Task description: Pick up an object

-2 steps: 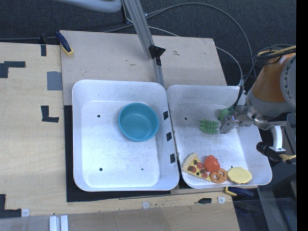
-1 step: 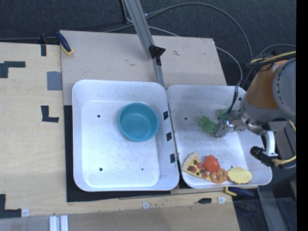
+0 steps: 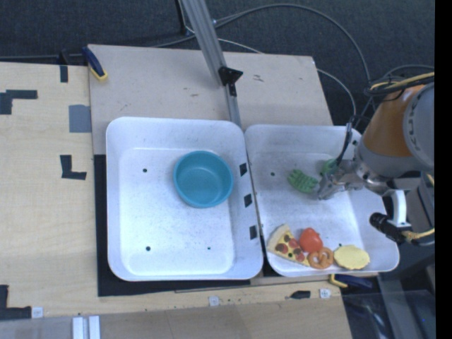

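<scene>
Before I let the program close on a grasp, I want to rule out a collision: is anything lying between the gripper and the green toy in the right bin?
Nothing visible does. The gripper sits right beside the green toy, with bare bin floor around it. The pizza slice, tomato and yellow piece lie apart, toward the right bin's near edge.

Right bin (image 3: 282, 141) far half open; toys (image 3: 311, 247) crowd its near edge

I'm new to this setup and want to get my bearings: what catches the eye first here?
A blue bowl sits alone in the left bin. In the right bin, the gripper reaches in beside a green toy, while a pizza slice, tomato and yellow piece cluster along the near edge.
</scene>
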`<action>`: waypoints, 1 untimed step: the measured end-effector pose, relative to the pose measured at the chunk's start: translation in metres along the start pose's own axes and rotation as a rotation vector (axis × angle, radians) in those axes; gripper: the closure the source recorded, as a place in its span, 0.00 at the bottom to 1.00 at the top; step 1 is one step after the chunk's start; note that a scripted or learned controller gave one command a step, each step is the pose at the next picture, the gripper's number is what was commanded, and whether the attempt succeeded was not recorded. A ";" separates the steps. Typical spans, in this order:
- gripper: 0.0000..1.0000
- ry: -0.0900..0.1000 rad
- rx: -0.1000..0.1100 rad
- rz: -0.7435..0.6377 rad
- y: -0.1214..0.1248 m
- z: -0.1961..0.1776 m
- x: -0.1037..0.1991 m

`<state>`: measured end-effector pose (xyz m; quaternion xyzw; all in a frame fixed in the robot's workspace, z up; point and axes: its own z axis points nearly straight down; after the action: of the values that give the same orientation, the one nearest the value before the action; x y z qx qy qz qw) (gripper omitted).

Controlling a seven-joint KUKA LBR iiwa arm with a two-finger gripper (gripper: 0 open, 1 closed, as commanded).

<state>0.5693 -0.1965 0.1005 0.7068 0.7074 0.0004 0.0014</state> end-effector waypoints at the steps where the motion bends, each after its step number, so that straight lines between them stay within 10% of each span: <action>1: 1.00 0.001 -0.001 0.000 0.006 -0.047 0.008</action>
<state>0.5747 -0.1885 0.1476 0.7066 0.7076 0.0009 0.0014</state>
